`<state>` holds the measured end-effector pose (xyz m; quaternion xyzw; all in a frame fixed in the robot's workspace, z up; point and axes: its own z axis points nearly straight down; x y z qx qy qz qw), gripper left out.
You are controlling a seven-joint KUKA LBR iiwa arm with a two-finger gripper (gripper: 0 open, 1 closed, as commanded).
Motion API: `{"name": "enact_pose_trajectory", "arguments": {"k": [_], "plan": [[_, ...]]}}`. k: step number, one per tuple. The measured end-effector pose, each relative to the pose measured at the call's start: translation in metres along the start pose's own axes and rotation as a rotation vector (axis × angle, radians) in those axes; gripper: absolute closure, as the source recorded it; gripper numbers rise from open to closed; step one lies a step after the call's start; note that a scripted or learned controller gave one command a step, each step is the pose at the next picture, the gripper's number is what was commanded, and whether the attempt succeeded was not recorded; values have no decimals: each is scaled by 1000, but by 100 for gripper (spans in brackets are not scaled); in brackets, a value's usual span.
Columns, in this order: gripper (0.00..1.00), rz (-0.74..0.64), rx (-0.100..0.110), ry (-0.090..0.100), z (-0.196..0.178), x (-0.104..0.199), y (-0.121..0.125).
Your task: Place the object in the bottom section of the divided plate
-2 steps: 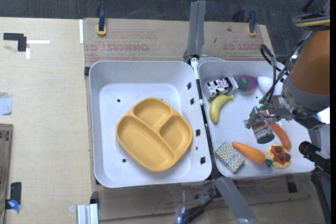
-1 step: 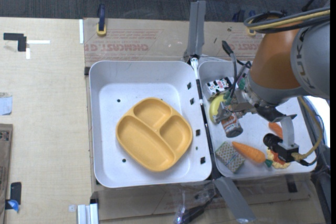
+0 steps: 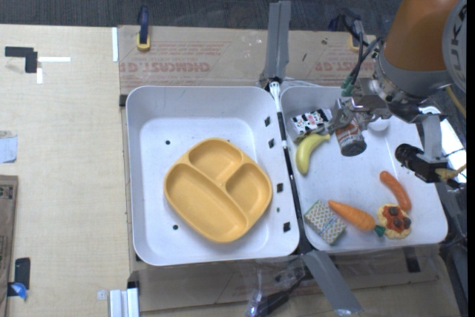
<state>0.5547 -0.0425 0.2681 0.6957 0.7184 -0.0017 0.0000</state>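
A yellow divided plate [image 3: 217, 189] lies in the left bin [image 3: 136, 159], with two small sections toward the back and one large section toward the front. My gripper [image 3: 347, 115] hangs low over the back of the right bin [image 3: 427, 182], directly above a small brown can [image 3: 350, 141] that leans on the bin floor. The wrist hides where the gripper meets the can, so I cannot make out any grip. A yellow banana [image 3: 309, 150] lies just left of the can.
The right bin also holds a dark card pack [image 3: 310, 119] behind the banana, a carrot [image 3: 352, 215], a second orange vegetable [image 3: 396, 190], a toy pizza slice [image 3: 394, 220] and a small patterned box [image 3: 324, 222]. A grey divider rail [image 3: 279, 48] runs between the bins.
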Motion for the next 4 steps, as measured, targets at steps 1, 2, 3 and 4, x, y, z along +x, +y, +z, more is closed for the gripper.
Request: {"name": "enact_pose_trajectory", "arguments": {"k": [1, 2, 3, 4], "plan": [[100, 96, 3, 0, 78, 78, 1], [100, -230, 2, 1, 77, 138, -8], [0, -230, 2, 1, 77, 138, -8], [0, 105, 0, -1, 77, 93, 36]]}}
